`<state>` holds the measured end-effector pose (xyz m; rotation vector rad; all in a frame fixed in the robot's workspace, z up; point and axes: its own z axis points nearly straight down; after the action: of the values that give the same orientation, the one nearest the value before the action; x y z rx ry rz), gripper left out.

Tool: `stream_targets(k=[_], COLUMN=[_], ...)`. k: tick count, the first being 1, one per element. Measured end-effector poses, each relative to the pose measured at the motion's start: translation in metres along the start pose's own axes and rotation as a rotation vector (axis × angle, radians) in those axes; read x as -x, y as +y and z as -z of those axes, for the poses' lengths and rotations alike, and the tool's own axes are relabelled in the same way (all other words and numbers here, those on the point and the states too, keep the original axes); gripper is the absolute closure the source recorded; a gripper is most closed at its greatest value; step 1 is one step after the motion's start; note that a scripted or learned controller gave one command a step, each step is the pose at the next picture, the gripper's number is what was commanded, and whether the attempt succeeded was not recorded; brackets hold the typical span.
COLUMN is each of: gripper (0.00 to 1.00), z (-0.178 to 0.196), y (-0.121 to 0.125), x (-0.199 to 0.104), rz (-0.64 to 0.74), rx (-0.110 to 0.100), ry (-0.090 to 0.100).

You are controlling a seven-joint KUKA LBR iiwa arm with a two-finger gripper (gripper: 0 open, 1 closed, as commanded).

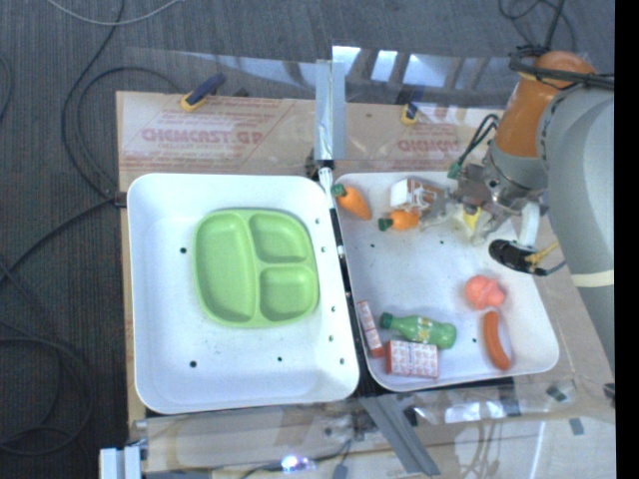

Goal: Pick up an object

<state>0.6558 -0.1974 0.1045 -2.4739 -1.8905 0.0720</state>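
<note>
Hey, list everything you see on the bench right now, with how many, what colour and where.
Bins: 2, white, side by side.
Divided plate: 1, green, middle of left bin.
Toy carrots: 2, orange, right bin's far edge.
Small carton: 1, white and brown, right bin, next to the carrots.
Bottle: 1, green, lying at right bin's near side.
Packet: 1, red and white, in front of the bottle.
Slim bar: 1, red, left of the bottle.
Ball-like toy: 1, pink-orange, right bin's right side.
Sausage: 1, red-orange, near right corner.
Arm: 1, grey, orange band, reaching from the right.
Gripper: 1, above right bin's far right corner.
</note>
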Motion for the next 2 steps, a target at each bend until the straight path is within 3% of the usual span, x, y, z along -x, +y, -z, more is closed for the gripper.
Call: stream_targets(k=[2], gripper=[0.0], z=[-0.0009], y=[-0.0004], x=[-0.0015], rz=[0.012], rx=[-0.001], ry=[0.002])
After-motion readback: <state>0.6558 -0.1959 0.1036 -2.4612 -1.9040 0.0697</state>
